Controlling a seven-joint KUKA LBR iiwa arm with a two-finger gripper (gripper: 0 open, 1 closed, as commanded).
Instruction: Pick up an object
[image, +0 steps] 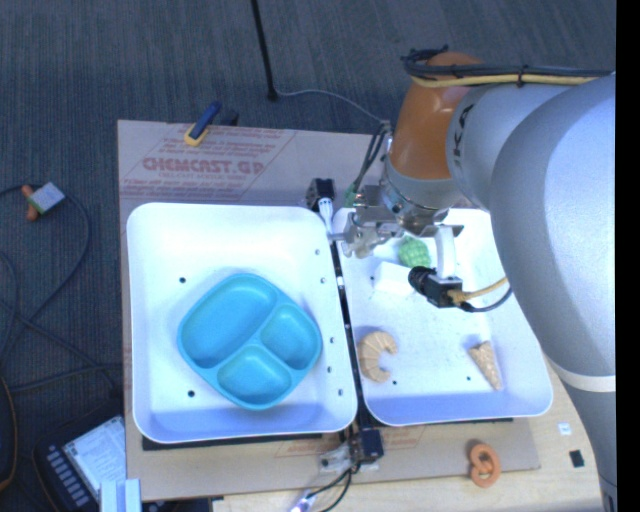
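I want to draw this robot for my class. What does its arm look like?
The arm is big, round and smooth, light grey like a fat pipe. Near its end sits an orange band, with thin dark cables running across the top of it. Below that is the small gripper, made of silvery metal.

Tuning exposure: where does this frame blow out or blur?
Camera view: the right bin glares white around the green object; the arm, near the lens, looks soft; the blue plate is evenly lit and sharp.
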